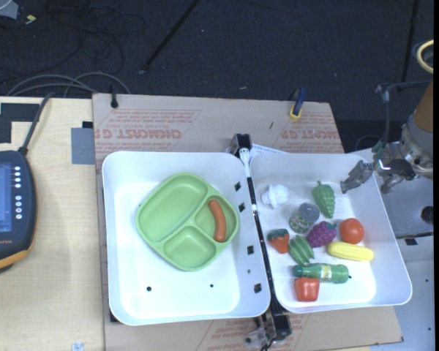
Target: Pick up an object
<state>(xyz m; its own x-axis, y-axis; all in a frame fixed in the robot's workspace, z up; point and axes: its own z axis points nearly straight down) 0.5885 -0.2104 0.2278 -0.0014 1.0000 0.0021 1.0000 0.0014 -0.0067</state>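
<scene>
My gripper (373,175) hovers over the far right corner of the right bin (395,287), open, with nothing between its fingers. Below it in that bin lie several toy foods: a green bumpy vegetable (323,198), a white piece (276,194), a grey round item (305,214), purple grapes (322,234), a red tomato (351,230), a yellow corn cob (350,251), a strawberry (279,240), a green cucumber (301,249), a long green vegetable (322,272) and a red pepper (306,289). The nearest of them, the green bumpy vegetable, lies left of and below the gripper.
The left bin (132,284) holds a green divided plate (172,218) with a sausage (218,219) in its right compartment. A teach pendant (4,199) lies on the bench at far left. A black divider (252,218) runs between the bins.
</scene>
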